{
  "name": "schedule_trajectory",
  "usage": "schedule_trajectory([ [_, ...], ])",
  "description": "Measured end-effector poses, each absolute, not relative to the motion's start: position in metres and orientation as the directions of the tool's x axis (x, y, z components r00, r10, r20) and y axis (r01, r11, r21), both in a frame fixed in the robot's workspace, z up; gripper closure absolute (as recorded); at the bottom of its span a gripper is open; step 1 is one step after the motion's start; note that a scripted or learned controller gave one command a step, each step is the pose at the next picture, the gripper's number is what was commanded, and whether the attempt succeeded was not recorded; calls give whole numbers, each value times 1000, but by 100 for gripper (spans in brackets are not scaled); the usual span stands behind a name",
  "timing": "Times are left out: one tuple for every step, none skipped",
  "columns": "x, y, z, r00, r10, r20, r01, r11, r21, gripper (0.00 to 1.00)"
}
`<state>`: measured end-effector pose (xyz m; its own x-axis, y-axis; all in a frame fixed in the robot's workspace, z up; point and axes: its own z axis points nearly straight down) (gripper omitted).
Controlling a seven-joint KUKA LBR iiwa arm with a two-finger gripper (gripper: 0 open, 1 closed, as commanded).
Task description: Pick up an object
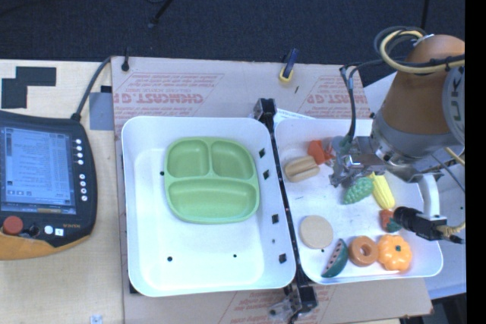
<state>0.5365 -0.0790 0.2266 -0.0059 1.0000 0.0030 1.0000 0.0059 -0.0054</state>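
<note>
Metal two-finger hand (348,169) at right-centre of frame, over right white bin (433,265); bumpy green toy vegetable (358,190) just below it; grip state unclear.

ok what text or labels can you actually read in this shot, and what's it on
Red print on the brown cardboard sheet under the white bins: upside down, too blurred to read surely.
Red print on the cardboard's near edge: unreadable.
Screen text on the grey handheld control pendant: too small to read.

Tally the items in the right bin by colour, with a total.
Orange: 3, the donut, pumpkin and carrot
Green: 2, the bumpy vegetable and watermelon slice
Tan: 2, the hot dog and cookie
Yellow: 1, the corn
Total: 8
</note>
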Motion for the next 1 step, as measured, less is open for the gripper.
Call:
schedule_trajectory([
  [547,-34,230,-5,1000,2,1000,5,-5,100],
])
